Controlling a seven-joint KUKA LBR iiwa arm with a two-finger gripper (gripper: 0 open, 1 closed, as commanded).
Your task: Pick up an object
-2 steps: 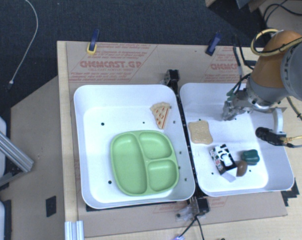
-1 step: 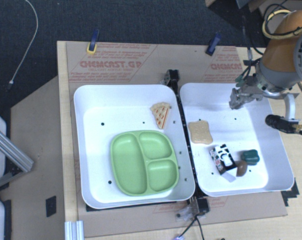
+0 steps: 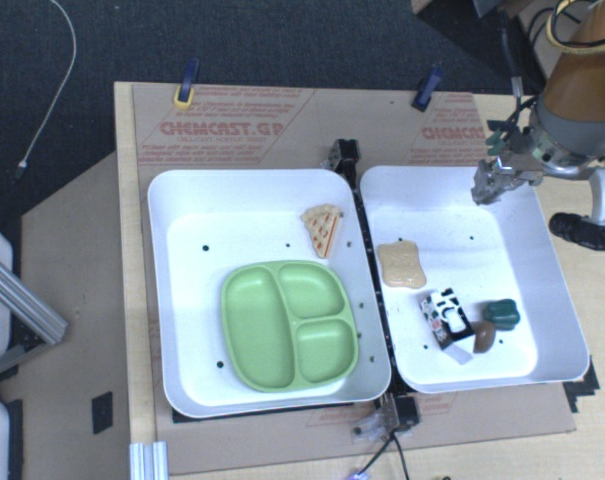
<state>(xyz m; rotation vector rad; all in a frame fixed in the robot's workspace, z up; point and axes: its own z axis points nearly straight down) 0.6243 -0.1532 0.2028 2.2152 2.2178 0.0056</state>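
Counter (image 3: 132,268): pale wood top, covered by a brown cardboard sheet (image 3: 302,118) with red print. Blue clamp with a yellow tip (image 3: 187,85) at the sheet's far left edge; a second blue clamp (image 3: 427,88) at far right. Two shallow white bins sit on the sheet, side by side and touching: left bin (image 3: 182,268), right bin (image 3: 542,298). Black clips at the seam, far (image 3: 344,154) and near (image 3: 402,410).
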